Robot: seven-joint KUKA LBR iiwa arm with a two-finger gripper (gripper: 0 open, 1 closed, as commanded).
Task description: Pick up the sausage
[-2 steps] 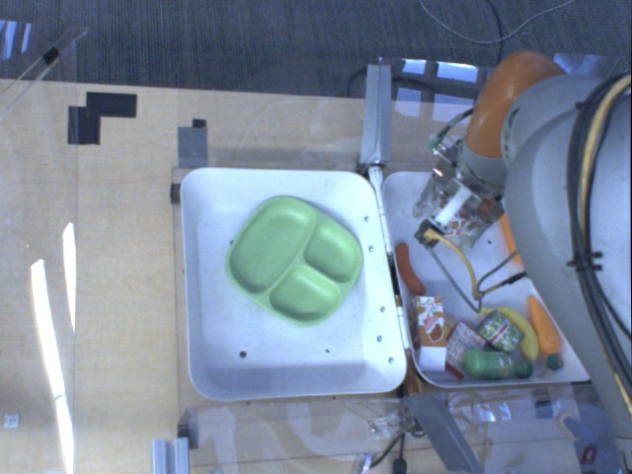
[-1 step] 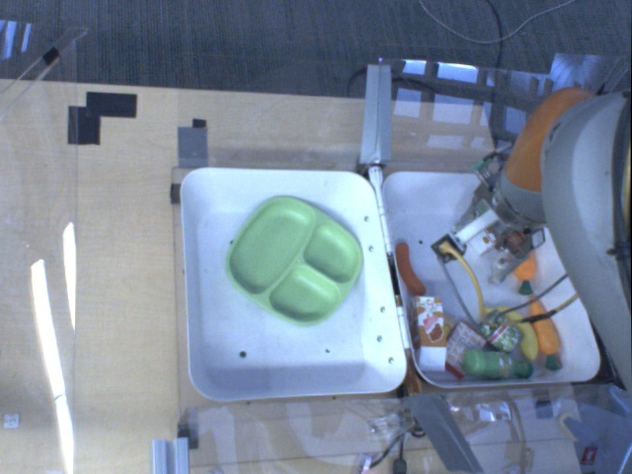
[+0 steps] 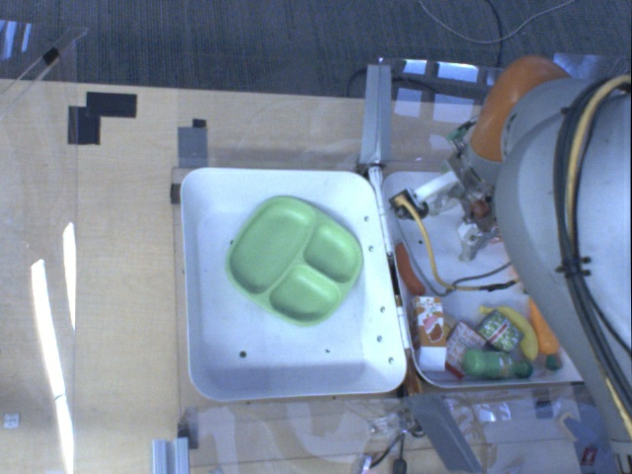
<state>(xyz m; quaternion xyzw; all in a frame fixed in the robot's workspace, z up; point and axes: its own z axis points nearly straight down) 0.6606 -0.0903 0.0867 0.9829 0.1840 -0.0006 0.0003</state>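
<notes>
I see pale wood bench, dark carpet beyond, sausage in right bin; gripper state I cannot tell

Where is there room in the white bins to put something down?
The left bin has bare floor all around the green plate, widest along its near edge and left side. The right bin is crowded: the sausage lies by its left wall, toy foods fill its near end, and the arm covers the rest.

Bulky grey arm, orange wrist band, yellow and black cables alongside.
</notes>
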